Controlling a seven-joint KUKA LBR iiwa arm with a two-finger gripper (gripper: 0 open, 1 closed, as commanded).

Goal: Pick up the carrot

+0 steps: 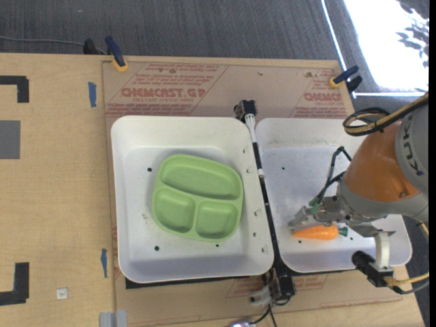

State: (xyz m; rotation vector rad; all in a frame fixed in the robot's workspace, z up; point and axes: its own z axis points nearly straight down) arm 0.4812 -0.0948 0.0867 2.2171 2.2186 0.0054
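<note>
A grey and orange robot arm (381,176) is reaching in from three o'clock over the right white bin (300,148). Its gripper (315,216) is hovering low, just above the carrot (317,233), which is lying flat toward six o'clock in that bin. The wrist is blocking the gripper tips, so whether they are apart or together cannot be told. The approach step seems to be underway; next, the gripper needs to straddle the carrot and close. A green divided plate (197,196) is sitting in the left bin (136,182).
</note>
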